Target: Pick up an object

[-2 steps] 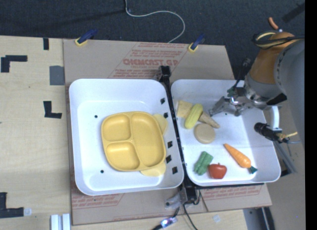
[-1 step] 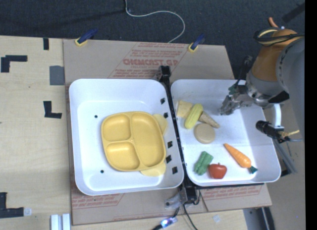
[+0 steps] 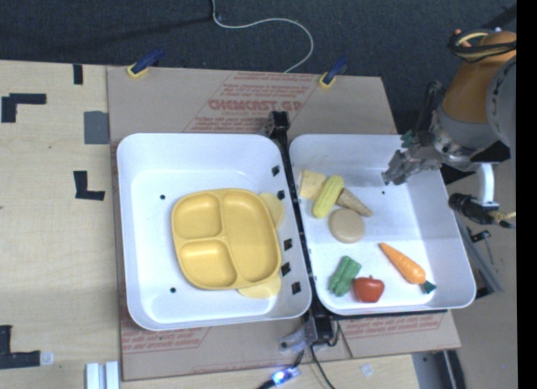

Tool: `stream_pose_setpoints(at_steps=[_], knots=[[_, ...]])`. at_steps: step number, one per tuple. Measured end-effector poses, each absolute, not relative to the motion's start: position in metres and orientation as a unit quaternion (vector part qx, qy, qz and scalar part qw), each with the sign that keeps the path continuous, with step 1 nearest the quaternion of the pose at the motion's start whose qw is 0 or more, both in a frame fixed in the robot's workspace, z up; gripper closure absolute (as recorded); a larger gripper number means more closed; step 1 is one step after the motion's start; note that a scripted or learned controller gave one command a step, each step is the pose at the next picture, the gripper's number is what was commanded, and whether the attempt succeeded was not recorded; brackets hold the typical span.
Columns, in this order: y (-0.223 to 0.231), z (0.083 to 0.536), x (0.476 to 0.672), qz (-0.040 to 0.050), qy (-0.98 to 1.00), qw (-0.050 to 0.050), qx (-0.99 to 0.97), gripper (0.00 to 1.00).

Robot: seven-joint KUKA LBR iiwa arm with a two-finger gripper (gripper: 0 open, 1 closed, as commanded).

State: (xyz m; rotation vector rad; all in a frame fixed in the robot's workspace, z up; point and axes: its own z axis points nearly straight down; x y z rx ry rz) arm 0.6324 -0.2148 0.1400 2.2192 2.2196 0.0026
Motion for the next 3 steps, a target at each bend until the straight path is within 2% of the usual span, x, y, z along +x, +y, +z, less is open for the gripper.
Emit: stream_pose_setpoints(at_steps=[1, 2, 3], knots=[[-0.219, 0.193, 0.624, 0.0009, 0.707, 0.002, 0.707, 1.00], [-0.219, 0.227, 0.625, 0.0009, 0.707, 0.002, 0.707, 1.00], [-0.165, 0.235, 0.610, 0.0006, 0.709, -0.001, 0.705, 1.00]])
